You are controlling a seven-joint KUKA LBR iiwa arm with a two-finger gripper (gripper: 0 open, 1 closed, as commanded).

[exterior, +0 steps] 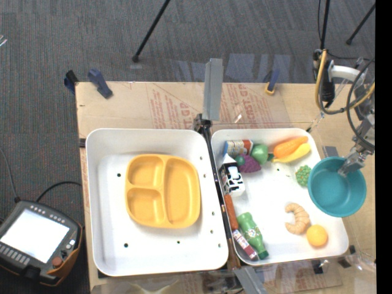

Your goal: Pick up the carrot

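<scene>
Logging what I see from the remote desk, item by item.

Surface (pixel 153 103): brown board carrying two white bins side by side.

Left bin (pixel 101 164): one yellow divided plate (pixel 163 190), lying flat near the middle.

Right bin (pixel 269 195), contents:
- carrot (pixel 289 144), orange, at the far edge, lying across a yellow banana (pixel 296 156) and touching it;
- green round fruit (pixel 260 152) just left of the carrot, purple grapes (pixel 248 163) beside it, a small can (pixel 239 146) on its side further left;
- black-and-white carton (pixel 231 177) against the left wall;
- green bottle (pixel 252 233) and red bottle (pixel 242 244) lying together at the near left corner;
- croissant (pixel 297 218) and orange ball (pixel 316 236) near the near right corner;
- green cluster (pixel 303 175) just left of a teal bowl (pixel 337 193), which overhangs the bin's right wall.

Arm (pixel 365 133): enters from the right, its end down at the teal bowl's far rim, well apart from the carrot. Jaws: I cannot tell whether they stand wide or narrow. The carrot is not in them.
</scene>
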